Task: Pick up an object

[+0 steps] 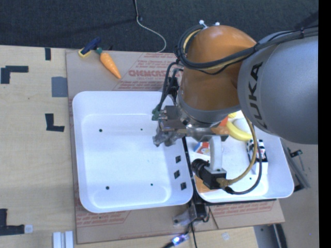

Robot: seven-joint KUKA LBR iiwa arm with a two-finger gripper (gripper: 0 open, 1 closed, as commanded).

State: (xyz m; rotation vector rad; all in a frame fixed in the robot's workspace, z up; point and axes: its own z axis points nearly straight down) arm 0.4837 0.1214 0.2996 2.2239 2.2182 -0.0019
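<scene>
My gripper (164, 134) hangs over the right-hand edge of the left white bin (124, 159), close to the wall it shares with the right white bin (274, 182). The big orange and grey wrist hides most of the right bin. Beside the wrist in that bin I see a yellow curved banana-like object (239, 131), a small orange piece (223, 123) and a red, white and blue item (203, 148). Nothing shows between the gripper's tips from this angle.
Outside the bins, on the cardboard at the back left, lie an orange toy carrot (110, 65) and a small blue and yellow object (89, 48). A thin white cable (150, 30) runs across the dark floor behind.
</scene>
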